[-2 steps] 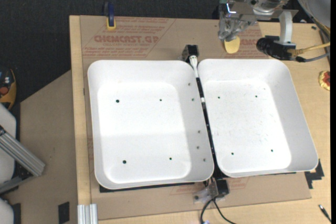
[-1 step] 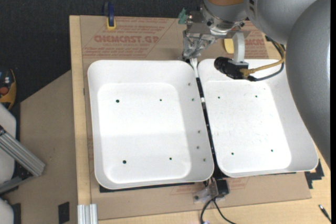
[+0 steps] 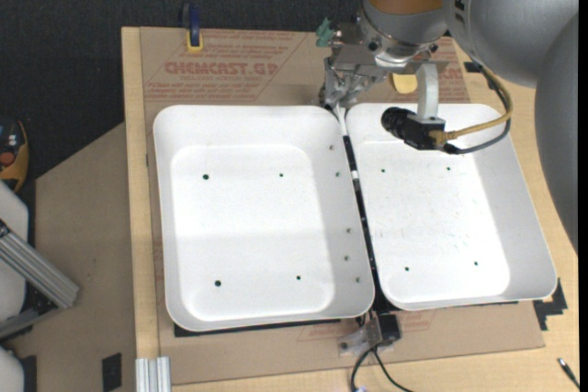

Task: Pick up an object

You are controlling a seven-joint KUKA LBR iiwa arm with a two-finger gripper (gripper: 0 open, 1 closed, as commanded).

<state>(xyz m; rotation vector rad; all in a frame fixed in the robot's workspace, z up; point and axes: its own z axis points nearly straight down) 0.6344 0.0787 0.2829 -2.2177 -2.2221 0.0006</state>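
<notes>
We hover gripper (image 3: 342, 96) over far seam btwn left bin (image 3: 175, 197) & right bin (image 3: 514, 225) | fingers: can't tell | need a target first, then descend straight.

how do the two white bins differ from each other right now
The left bin lies in open view, while the arm hangs over the far end of the right bin. The gripper sits at the right bin's far-left corner, by the seam; the left bin has nothing over it. Both are shallow, white and dotted with small dark spots.
</notes>
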